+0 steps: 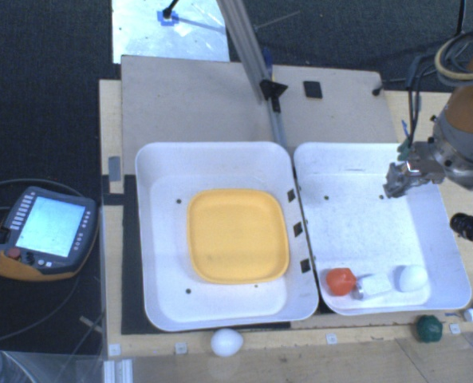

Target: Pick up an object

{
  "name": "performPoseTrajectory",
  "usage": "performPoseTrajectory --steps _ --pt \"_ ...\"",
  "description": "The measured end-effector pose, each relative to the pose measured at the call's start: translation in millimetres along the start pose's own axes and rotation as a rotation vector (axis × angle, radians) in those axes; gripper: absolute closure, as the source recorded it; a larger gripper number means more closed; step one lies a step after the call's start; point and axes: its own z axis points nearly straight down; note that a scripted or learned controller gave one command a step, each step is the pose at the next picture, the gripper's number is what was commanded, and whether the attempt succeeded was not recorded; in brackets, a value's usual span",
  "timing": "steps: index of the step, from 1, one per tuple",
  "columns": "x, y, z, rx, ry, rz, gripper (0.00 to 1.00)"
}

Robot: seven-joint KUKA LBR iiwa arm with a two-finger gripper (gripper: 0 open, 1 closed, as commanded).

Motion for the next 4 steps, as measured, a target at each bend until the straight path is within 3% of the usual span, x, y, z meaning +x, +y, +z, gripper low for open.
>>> performPoseTrajectory --steps 3,4 --pt "165.4 42.9 36.1 0.000 0.000 -0.001 1.00" --pt "216.6 49.4 31.5 -0.001 0.001 0.000 1.00"
